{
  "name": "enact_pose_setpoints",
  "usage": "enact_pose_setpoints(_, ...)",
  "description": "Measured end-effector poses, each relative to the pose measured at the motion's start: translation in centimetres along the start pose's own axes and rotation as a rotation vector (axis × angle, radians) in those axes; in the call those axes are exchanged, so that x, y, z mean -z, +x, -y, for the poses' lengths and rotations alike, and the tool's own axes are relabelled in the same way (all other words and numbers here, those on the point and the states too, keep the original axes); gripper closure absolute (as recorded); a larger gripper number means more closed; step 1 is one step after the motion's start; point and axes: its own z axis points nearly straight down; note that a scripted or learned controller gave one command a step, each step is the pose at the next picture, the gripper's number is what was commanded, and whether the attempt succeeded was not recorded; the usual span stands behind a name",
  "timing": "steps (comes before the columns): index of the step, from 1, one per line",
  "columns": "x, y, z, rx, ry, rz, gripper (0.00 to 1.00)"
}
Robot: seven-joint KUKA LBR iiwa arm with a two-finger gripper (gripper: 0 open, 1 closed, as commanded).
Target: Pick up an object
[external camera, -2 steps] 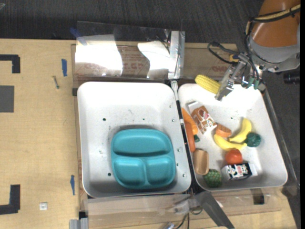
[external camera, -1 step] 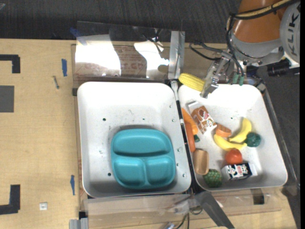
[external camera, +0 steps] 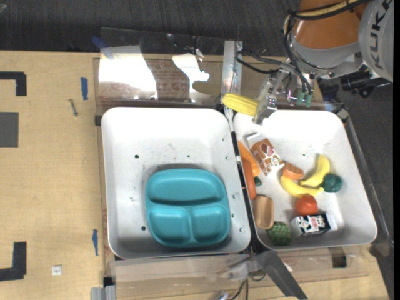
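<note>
Gripper (external camera: pixel 259 108) up over back rim of right bin (external camera: pixel 356 161), near its back-left corner, clamped on corn cob (external camera: pixel 241 104). Corn cob yellow, held roughly level, one end between fingers (external camera: pixel 270 102), other end sticking out left over the divider between bins. Lifted clear of the bin floor, touching nothing else visible. Grey wrist with cables above, orange band (external camera: pixel 325 11) further up at top right, arm entering from right.

Below gripper, in right bin: small carton (external camera: pixel 267 155) with brown-white print, tilted, near back-left area. Orange carrot (external camera: pixel 249 170) lying along left wall, just beside carton. Two bananas (external camera: pixel 309 175) mid-bin, overlapping, one curved upward toward right. Dark green round item (external camera: pixel 332 182) touching banana tip on right. Red tomato (external camera: pixel 306 204) just in front of bananas. Black-and-white small box (external camera: pixel 312 224) in front of tomato, touching or nearly. Tan bread-like piece (external camera: pixel 264 211) at front-left, upright-ish along wall. Green bumpy item (external camera: pixel 280 233) at front, between bread piece and box, kind unclear.

Left bin (external camera: pixel 125 142) beside, walls touching at the centre. Teal divided tray (external camera: pixel 187 207) inside, toward front-centre, three compartments, sitting flat.

Behind bins: shiny clear panel (external camera: pixel 162 74) with glare. Wooden bench (external camera: pixel 44 167) to left, black corner marks (external camera: pixel 15 83) and blue tape bits (external camera: pixel 84 87) on it.
</note>
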Motion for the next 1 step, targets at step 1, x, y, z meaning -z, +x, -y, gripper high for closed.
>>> enact_pose_setpoints(1,0.25,-0.75,-0.73,0.274,0.000,0.000,1.00)
